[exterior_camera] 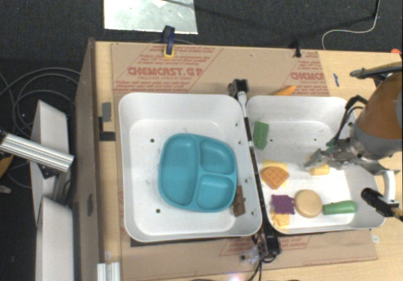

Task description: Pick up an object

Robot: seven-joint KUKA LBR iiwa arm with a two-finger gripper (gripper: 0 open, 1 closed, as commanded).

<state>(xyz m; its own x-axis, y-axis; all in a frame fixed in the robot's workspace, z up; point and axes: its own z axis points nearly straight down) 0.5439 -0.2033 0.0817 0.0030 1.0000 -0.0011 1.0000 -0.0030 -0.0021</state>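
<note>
- The left bin (138,147) holds a blue divided plate (198,172), well apart from the arm's reach for now.
- The right bin (296,109) holds the pickable clutter: a waffle (274,176), tan disc (308,203), green stick (339,207), purple piece (283,202) and green block (260,135).
- The gripper (321,161) sits low over a yellow piece (320,170), likely its target; whether the claw is apart or together I cannot tell.

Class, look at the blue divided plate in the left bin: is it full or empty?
Empty. The blue divided plate shows bare blue compartments; the toy food lies in the right bin.
</note>
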